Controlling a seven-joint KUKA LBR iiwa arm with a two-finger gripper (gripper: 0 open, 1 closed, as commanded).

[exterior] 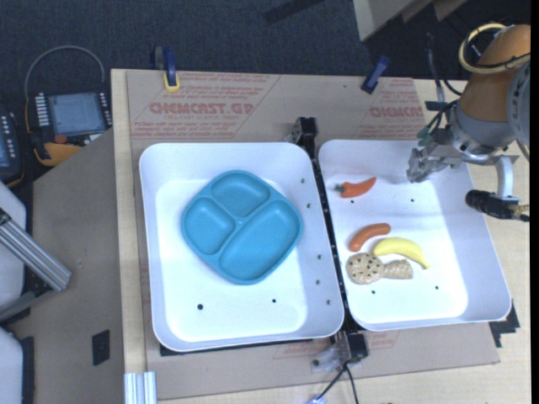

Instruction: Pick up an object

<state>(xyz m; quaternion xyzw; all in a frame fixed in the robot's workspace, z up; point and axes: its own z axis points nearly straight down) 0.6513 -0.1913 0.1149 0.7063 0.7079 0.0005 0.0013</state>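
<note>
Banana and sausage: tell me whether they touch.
Cannot tell. In the camera view the banana lies right against the sausage, with no plain gap or contact.

Two shallow white bins are seen side by side. A blue three-compartment plastic plate [242,225] lies in the left bin [168,310]. In the right bin [472,293] a small orange carrot [359,187], a red-orange sausage [370,236], a yellow banana [402,250], a round perforated lotus-root slice [364,268] and a pale beige lump [397,268] are laid. The grey two-finger gripper [418,168] is held above that bin's far end, right of the carrot.

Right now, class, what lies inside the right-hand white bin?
The right bin holds a carrot, a sausage, a banana, a round lotus-root slice and a pale lumpy piece. The pincer hides part of the bin's floor.
</note>
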